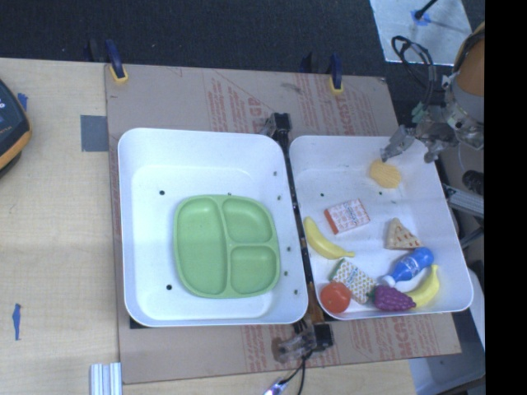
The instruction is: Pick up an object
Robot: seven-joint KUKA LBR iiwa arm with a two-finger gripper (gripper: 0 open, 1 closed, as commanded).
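tool (409, 145) hovering at the right bin's (313, 151) far edge, fingers spread wide, nothing between them. just below sits a small round yellow piece (384, 174), smooth and domed. risk, i'd say: it's rounded and could squirt out sideways if the fingers close off-centre, and the bin wall crowds the approach. nearer: glossy banana (324, 241), flat cracker wedge (402, 235), boxy red carton (347, 216).

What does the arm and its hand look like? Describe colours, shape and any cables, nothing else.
At the picture's right edge the arm shows an orange band over grey metal. Below it sits a cluttered grey wrist block, and the hand ends in thin grey metal fingers. A black cable loops beside the wrist. No markings are legible.
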